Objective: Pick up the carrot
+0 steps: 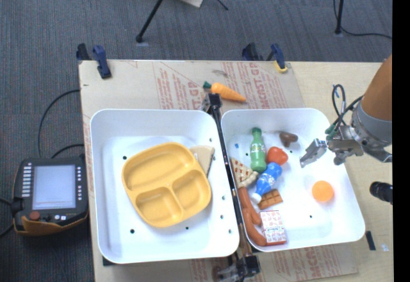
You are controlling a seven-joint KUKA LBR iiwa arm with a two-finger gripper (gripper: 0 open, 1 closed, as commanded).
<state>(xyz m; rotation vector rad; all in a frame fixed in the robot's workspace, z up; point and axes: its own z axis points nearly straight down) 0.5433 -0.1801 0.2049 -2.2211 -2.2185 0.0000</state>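
The carrot (228, 91) lies outside both bins on the bare bench (160, 79), just beyond their far rims and above the seam where the two meet; its green top points left and its orange taper runs right and slightly toward the right bin (349, 210). I judge it a light, stiff plastic toy, smooth enough to slip, so I would take it across the thick end near the green, fingers set crosswise to its length; the taper looks likely to squirt out under pressure. A black clamp (214, 102) on the seam sits just beside it, which could crowd a finger on that side.

In the right bin I see a green bottle (257, 148), a red tomato-like piece (277, 155), a brown lump (289, 139), a blue bottle (268, 179), sausages (250, 213), a small printed box (273, 226) and an orange ball (323, 191). The left bin (106, 223) carries a yellow divided plate (168, 184).

The gripper (312, 152) hangs over the right bin's right half, well apart from the carrot; I cannot tell from here whether the claw stands apart or together, and nothing shows in it. By my reading the reach to the carrot is not yet begun.
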